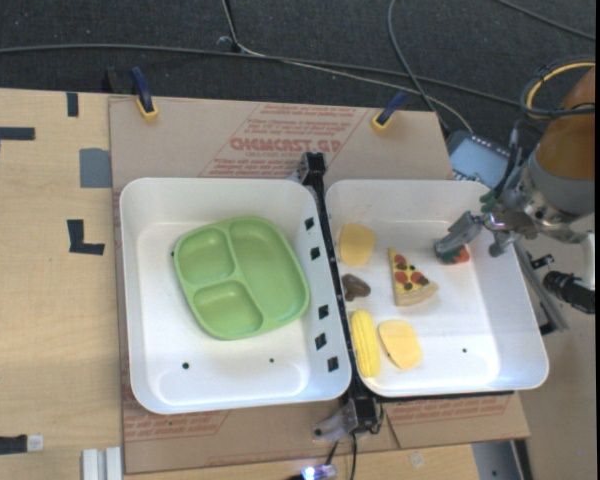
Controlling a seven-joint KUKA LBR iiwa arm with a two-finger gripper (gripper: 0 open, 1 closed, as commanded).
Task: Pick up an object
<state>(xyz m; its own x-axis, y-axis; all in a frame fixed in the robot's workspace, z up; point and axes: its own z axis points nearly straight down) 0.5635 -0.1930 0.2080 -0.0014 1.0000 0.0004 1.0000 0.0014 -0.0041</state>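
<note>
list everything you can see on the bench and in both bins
bins: 2, white, side by side on the bench
tray: 1, green, three compartments, left bin
cheese piece: 1, pale yellow, right bin, upper left
pizza slice: 1, yellow with red dots, right bin, middle
brown piece: 1, brown, right bin, by the divider
corn cob: 1, yellow, right bin, lower left
yellow piece: 1, yellow, beside the corn cob
red item: 1, red, under the gripper
clamps: 2, blue and yellow, board's far edge
gripper: 1, grey, over the right bin's right side

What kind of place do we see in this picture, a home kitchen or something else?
Probably a robot lab test bench, not a kitchen. Two shallow white bins sit on cardboard clamped to the bench. One holds a green divided plate; the other holds toy food such as a pizza slice and corn. Loose cables run behind.
</note>
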